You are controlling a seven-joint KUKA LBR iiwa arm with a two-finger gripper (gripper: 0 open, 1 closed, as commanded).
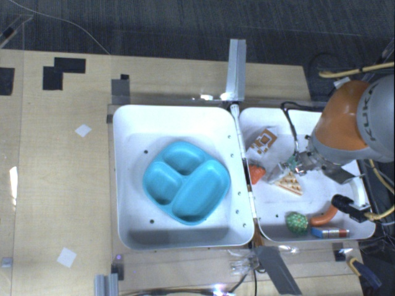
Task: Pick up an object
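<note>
Two white bins (133,134) hold one blue divided plate (186,181), one green ball (297,222), one waffle-patterned wedge (289,182) and one brown-and-white block (263,141).

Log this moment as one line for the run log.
arm: over right bin | pincer: low, beside waffle-patterned wedge | fingers: unclear | left bin: blue divided plate | pick: unconfirmed
</note>
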